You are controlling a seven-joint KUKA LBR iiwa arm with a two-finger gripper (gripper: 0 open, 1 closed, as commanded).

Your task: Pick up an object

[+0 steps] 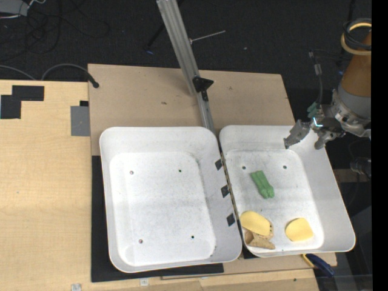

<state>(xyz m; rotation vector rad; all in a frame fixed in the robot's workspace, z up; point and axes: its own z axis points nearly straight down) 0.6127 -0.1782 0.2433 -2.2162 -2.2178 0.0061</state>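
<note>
From where I stand, the arm (354,71) reaches in from the right and its gripper (309,135) hangs over the far right rim of the right bin (339,205), jaws spread wide with nothing between them. The right bin holds a green object (262,184) lying near its middle, well apart from the gripper, plus a yellow object (256,223) resting against a tan piece (260,241) at the near left corner and a second yellow piece (299,229) just beside them. The left bin (121,144) sits alongside on the surface (139,96).
</note>
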